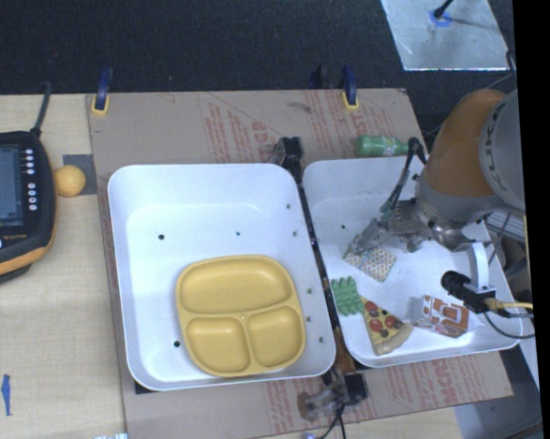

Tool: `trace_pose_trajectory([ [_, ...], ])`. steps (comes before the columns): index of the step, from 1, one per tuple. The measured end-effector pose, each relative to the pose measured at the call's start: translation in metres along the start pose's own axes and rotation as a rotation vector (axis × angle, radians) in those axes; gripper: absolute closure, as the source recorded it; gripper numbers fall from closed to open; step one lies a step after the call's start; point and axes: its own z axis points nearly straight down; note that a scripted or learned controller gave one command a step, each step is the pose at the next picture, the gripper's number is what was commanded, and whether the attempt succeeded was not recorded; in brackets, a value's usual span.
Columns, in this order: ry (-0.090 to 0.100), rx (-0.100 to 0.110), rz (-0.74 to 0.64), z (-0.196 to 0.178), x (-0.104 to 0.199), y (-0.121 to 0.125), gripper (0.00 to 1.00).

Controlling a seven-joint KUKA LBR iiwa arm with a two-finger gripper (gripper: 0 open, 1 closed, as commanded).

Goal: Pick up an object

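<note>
My gripper (372,245) reaches down into the right bin (347,173) from the right and sits at its middle left. Just under its tip lies a small pale checkered pouch (380,265), touching or nearly touching it. A green bumpy toy (347,295) lies by the bin's left wall. A toy pizza slice (385,325) rests near the front. To its right is a red and white packet (440,315). The view does not show anything held.
The left bin (198,186) holds a yellow divided plate (239,312). A green object (380,145) lies outside, behind the right bin. An orange ball (68,179) and a control pendant (2,207) sit on the bench at far left.
</note>
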Motion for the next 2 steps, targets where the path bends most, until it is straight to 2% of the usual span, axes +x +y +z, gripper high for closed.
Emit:
trace_pose_trajectory([
  [1,-0.001,-0.003,-0.001,-0.0117,-0.0004,0.0017,1.00],
  [2,-0.001,-0.003,-0.002,-0.0115,-0.0004,0.0015,0.00],
])
